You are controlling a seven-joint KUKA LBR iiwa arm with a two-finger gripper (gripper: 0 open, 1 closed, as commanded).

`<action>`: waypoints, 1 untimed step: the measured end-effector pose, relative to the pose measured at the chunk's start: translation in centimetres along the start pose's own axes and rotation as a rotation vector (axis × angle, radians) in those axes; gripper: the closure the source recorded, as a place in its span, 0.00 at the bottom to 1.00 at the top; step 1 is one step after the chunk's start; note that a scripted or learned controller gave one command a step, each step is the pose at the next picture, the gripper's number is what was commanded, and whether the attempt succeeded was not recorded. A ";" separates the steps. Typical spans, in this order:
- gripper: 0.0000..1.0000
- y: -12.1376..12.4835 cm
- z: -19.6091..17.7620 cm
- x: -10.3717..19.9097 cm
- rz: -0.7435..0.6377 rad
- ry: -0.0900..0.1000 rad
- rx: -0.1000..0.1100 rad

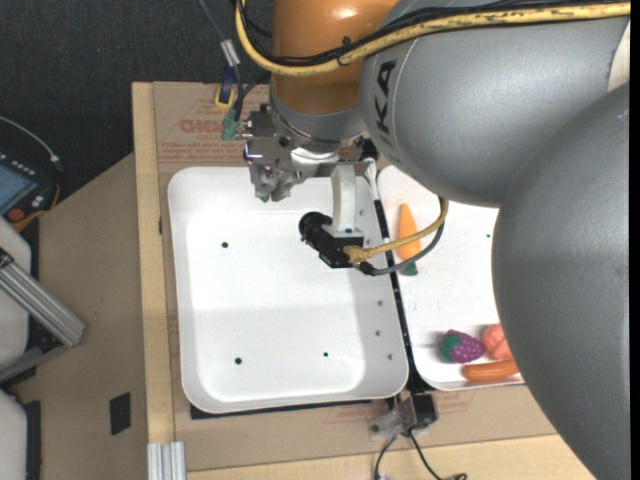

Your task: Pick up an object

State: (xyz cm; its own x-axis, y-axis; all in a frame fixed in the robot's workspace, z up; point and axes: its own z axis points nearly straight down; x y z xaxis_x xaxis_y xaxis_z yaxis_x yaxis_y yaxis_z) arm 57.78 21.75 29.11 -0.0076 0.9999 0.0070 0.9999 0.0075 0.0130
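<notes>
My gripper hangs over the far edge of the left white bin, below the orange band of the arm. Nothing shows beneath or between its tips. The objects lie in the right bin: an orange carrot with a green end close to the divider, a purple bunch of grapes, a pinkish-orange piece beside it, and a long orange piece at the near edge. The arm hides much of the right bin.
A black fitting with a yellow cable hangs from the wrist over the left bin near the divider. Both bins rest on a brown cardboard sheet. A metal rail stands off the bench at left.
</notes>
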 end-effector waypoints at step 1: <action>1.00 -0.7 -0.4 0.8 0.005 -0.006 0.009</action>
State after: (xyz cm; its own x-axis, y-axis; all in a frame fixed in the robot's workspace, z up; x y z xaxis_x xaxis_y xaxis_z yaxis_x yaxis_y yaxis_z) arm 57.09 22.53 29.52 -0.0022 1.0000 0.0014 1.0000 0.0022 0.0036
